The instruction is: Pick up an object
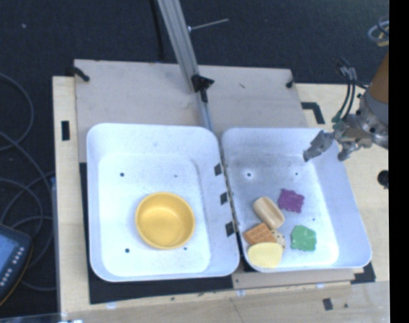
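Your gripper sits at the right of the frame, over the upper right rim of the right bin, fingers spread apart with nothing between them.

One finger angles down and left over the bin wall, the other points down near the rim; neither touches any object. Your candidates cluster low in the right bin, well apart from the gripper: a purple block, a tan roll just left of it, a green block, an orange waffle-like piece, and a pale yellow piece at the bottom wall. In the left bin, a yellow bowl stands upright, lower centre.
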`<state>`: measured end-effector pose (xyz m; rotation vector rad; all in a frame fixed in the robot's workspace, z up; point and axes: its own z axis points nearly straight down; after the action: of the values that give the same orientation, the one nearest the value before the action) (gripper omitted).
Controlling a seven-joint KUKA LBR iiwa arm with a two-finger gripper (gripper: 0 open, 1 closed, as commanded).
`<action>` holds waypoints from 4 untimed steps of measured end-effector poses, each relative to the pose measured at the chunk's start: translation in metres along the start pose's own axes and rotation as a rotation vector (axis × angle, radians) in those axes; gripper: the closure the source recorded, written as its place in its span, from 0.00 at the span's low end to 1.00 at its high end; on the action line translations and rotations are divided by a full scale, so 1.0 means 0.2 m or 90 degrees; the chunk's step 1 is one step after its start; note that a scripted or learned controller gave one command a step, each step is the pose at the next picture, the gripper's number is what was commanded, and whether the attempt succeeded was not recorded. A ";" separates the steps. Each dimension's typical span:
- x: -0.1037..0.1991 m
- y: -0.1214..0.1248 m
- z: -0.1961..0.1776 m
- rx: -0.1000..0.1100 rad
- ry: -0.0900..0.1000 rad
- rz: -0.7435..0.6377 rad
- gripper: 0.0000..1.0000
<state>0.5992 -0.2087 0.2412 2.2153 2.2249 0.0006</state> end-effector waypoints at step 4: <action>-0.04 -0.05 0.71 0.002 -0.001 0.005 0.00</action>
<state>0.5889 -0.2167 0.0991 2.2248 2.2162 -0.0044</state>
